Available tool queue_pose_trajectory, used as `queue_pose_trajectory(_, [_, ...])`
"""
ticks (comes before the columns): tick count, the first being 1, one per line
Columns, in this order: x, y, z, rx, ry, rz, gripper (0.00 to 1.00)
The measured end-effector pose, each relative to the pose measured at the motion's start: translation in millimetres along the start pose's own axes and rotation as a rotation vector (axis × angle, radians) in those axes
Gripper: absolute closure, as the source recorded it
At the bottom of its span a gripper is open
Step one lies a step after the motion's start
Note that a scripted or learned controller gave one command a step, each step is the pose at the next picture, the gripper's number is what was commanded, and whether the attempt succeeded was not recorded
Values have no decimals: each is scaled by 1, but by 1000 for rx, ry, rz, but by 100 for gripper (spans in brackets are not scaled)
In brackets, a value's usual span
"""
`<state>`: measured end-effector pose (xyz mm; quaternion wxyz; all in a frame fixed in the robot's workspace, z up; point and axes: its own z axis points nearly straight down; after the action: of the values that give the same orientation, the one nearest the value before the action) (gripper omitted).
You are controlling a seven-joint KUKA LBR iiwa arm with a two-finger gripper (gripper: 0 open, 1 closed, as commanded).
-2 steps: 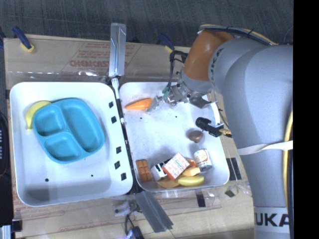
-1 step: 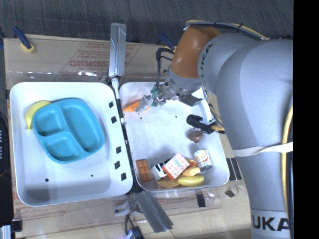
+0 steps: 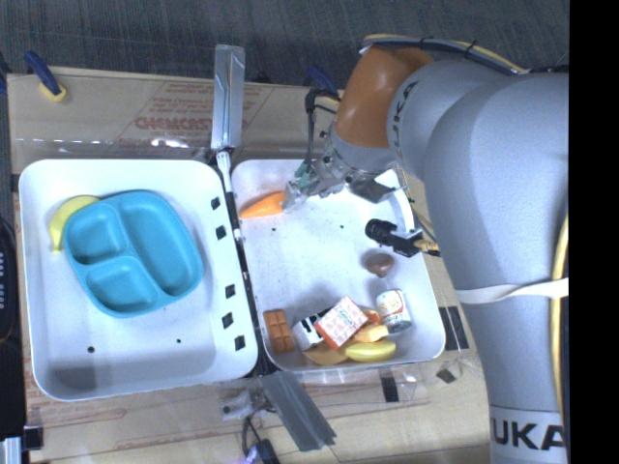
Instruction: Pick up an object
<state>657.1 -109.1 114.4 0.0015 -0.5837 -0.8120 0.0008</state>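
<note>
- Two white bins are sitting side by side on the surface (image 3: 145, 124): left bin (image 3: 39, 356), right bin (image 3: 319, 259).
- Arm (image 3: 464, 162) is reaching in from the right; the gripper (image 3: 302, 188) is hanging low over the right bin's far-left corner.
- Fingers (image 3: 293, 193) are sitting right at the thick end of an orange carrot (image 3: 259, 205), touching or nearly so; cannot tell whether they are apart or closed on it.
- Carrot is lying against the bin's left wall, tip pointing left.
- Near edge of the right bin is holding a brown waffle-like block (image 3: 278, 330), a red-and-white carton (image 3: 340, 323), a small can (image 3: 392, 308) and a yellow banana (image 3: 371, 352), bunched together.
- Brown lump (image 3: 379, 262) is lying alone mid-bin.
- Left bin is carrying a blue divided tray (image 3: 135, 249), partly covering a yellow piece (image 3: 68, 216).
</note>
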Motion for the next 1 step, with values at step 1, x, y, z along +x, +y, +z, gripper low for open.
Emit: queue_pose_trajectory(1, [2,-5,9,2,-3,-101,100])
